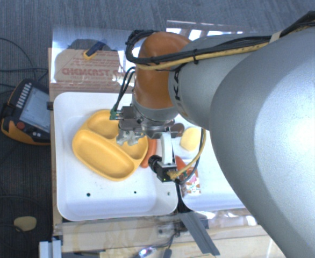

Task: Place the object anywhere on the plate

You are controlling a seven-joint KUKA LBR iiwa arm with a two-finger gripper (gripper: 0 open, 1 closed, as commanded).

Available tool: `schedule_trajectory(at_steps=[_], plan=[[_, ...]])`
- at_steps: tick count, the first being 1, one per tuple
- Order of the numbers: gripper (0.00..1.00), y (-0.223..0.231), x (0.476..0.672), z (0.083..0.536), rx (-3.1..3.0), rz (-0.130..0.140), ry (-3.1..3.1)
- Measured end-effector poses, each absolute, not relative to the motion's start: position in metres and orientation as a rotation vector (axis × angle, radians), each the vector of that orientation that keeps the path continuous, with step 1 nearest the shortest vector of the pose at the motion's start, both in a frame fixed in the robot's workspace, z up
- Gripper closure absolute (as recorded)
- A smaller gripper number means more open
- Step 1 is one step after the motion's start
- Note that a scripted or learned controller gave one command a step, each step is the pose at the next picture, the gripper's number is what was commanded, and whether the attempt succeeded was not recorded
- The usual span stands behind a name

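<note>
Arm is reaching in over the seam between the two bins, wrist and orange band [155,74] hanging above the back half of the left bin [71,198]. Gripper [129,138] is sitting low over the yellow plate [104,155], at the plate's right rim. The wrist housing is hiding the tips, so I cannot tell how the end effector is set, or whether anything is in it.

The plate is lying in the middle of the left bin, toward its right wall; it is reading as two shallow lobes, one nearer the front, one tucked behind under the wrist. An orange object [152,147], narrow and carrot-like, is showing just beside the plate's right rim, close to the wall between the bins and partly hidden by the gripper mount. This is probably the task's thing, though I am not sure. It appears to be resting off the plate or against its edge; contact cannot be judged.

A pale yellow item [190,138] and a small printed packet [192,184] are lying in the right bin [222,198], near its left wall.

Judgement: the step in hand is the set-down, or a pick not yet secured. To do it well:
- be moving toward the front lobe's centre, away from the rim;
- be lowering until the object is nearly touching before release;
- be lifting straight up, so the plate is not dragged.
</note>
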State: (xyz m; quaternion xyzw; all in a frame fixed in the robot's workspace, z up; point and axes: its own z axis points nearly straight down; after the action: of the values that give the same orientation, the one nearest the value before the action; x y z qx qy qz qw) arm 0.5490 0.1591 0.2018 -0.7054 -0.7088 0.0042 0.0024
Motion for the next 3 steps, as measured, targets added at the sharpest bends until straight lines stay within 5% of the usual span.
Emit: schedule_trajectory(at_steps=[1,2,3], plan=[[0.0,0.1591,0.549,0.2018,-2.213,0.014,-2.223],[1.0,0.1594,0.5487,0.2096,-2.21,0.018,-2.223],[0.0,0.1594,0.5487,0.2096,-2.21,0.019,-2.223]])
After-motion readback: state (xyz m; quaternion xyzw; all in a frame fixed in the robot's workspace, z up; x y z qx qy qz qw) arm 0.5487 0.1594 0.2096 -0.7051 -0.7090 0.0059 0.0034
